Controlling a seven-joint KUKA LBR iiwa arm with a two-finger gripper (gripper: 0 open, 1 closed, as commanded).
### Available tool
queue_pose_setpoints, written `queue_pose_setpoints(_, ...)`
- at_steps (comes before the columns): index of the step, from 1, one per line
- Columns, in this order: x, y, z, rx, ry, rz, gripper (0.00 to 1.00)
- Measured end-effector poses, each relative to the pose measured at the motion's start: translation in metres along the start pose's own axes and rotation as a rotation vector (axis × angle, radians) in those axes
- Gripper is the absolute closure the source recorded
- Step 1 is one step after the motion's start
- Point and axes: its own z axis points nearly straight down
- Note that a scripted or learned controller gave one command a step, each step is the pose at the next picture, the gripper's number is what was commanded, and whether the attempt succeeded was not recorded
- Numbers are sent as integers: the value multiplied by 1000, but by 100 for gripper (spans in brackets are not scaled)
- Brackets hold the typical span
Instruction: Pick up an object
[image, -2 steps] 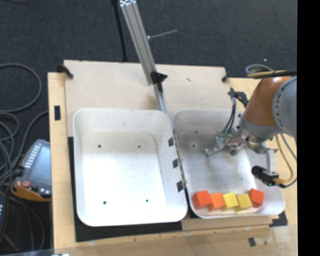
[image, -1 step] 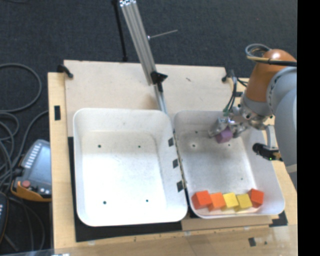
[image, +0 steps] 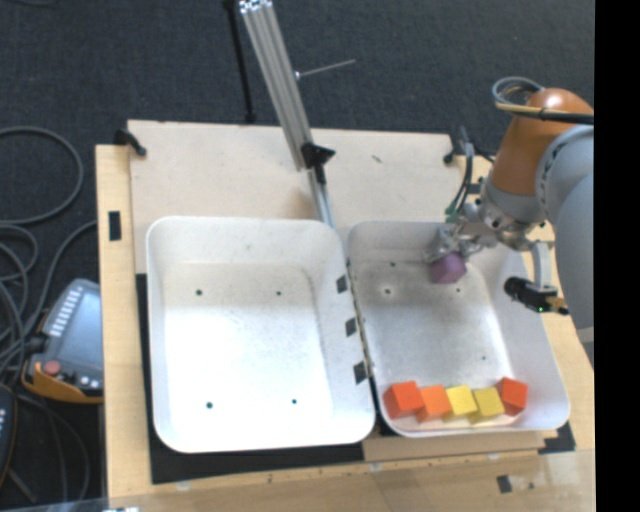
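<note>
Dark carpet lies round a pale wooden bench (image: 230, 170) that bears two shallow white bins, and my work is in the right bin (image: 425, 345). The purple ball (image: 447, 268) sits at my gripper (image: 450, 250), near that bin's far wall, and it shows just below my fingertips, so I judge my jaws are clamped on it, though the hold looks shallow. It is small, rounded and mauve, smooth with no edge or flat to bear against. I would guess it light and perhaps a little soft, and apt to roll or squirt free; the sound hold is across its widest part, with the fingers lower down its sides. Along the near wall of the same bin runs a row of blocks (image: 455, 400), orange, yellow and red, well apart from the ball. The left bin (image: 165, 300) lies beside it.
</note>
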Motion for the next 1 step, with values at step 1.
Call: queue_pose_setpoints(1, 70, -37, -22, 3, 6, -3, 100)
